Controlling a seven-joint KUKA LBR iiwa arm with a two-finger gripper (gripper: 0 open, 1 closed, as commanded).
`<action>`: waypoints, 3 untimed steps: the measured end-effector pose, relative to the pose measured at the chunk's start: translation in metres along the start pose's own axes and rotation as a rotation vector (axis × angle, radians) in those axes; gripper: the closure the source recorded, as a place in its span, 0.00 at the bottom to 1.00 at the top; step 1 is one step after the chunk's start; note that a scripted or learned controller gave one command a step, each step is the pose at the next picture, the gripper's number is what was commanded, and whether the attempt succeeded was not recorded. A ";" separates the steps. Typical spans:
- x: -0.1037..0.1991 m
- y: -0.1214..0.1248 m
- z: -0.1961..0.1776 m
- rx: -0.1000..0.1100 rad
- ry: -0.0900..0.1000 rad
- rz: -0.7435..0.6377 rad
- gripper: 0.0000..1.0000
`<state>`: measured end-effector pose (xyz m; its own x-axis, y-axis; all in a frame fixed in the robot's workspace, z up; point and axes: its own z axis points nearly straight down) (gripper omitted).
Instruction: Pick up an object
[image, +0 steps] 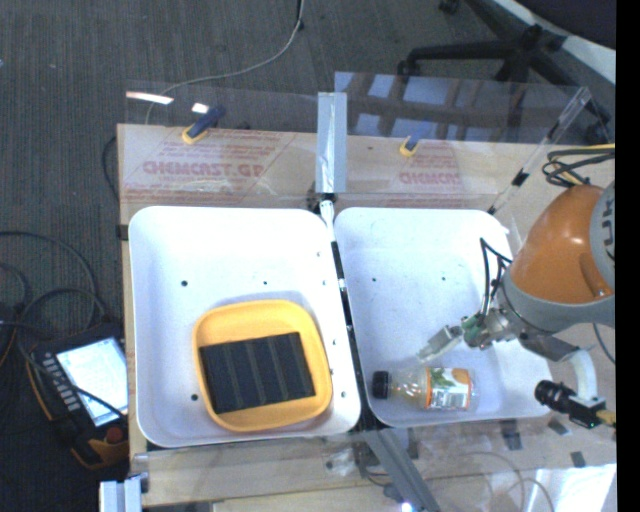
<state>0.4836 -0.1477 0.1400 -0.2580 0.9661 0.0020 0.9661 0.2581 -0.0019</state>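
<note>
Robot lab, 2 white bins (160, 250), floor cables (30, 300)

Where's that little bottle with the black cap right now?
The bottle lies on its side in the right bin, near the front wall, cap toward the divider between the bins. The gripper is just above it.

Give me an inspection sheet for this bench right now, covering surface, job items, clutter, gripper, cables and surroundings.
Surface: two white bins side by side, left bin and right bin, on a bench.
Job's things: yellow tray with a dark ribbed insert in the left bin; clear bottle with dark cap and orange label lying on its side at the right bin's near edge.
Clutter: nothing seen in the bins.
Gripper: gripper low in the right bin, just above the bottle; nothing visibly between its fingers.
Cables: cables along the arm's wrist.
Surroundings: tablet on the floor at left; chair base at top.
</note>
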 end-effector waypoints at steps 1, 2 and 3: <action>-0.031 -0.008 0.040 0.000 -0.002 0.028 0.00; 0.021 0.012 0.047 -0.021 -0.014 0.078 0.00; -0.022 -0.006 0.031 0.001 -0.002 0.272 0.00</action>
<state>0.4830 -0.1704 0.1090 0.0108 0.9999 -0.0008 0.9999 -0.0108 -0.0027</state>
